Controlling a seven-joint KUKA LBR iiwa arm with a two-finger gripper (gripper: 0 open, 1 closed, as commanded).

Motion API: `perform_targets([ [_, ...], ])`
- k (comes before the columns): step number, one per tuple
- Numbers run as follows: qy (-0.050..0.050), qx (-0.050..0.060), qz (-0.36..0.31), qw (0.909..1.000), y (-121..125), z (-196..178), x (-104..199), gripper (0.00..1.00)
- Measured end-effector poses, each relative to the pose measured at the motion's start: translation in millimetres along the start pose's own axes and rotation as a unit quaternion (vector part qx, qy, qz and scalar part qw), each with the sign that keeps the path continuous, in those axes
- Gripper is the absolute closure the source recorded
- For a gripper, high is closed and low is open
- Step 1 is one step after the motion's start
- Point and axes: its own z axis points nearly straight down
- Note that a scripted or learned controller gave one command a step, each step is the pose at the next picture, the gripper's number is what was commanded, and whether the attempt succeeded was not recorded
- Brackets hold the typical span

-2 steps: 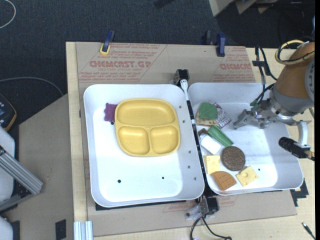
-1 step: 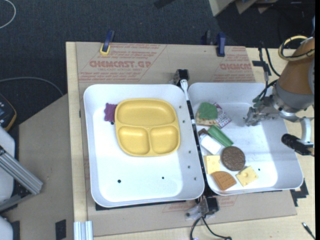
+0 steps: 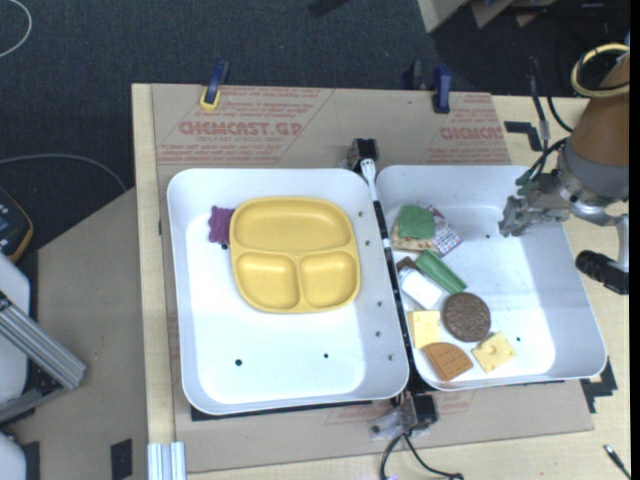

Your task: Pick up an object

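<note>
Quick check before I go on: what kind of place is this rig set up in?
Most likely a robotics lab test bench rather than a kitchen. Two white bins are clamped onto a protective-papered board, toy food such as a cookie lies in the right one, and cables trail over dark carpet.

left bin (image 3: 200, 298): yellow tray (image 3: 295, 251) | right bin (image 3: 560, 298): toy food (image 3: 450, 308) | jaws above right bin
</note>
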Motion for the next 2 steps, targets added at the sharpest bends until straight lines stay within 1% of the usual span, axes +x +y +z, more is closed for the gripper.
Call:
perform_targets([
  [1, -0.001, -0.001, 0.001, 1.0000, 1.3, -62.4, -7.0, 1.00],
  [2, 0.000, 0.000, 0.000, 1.0000, 2.4, -81.6, -7.5, 1.00],
])
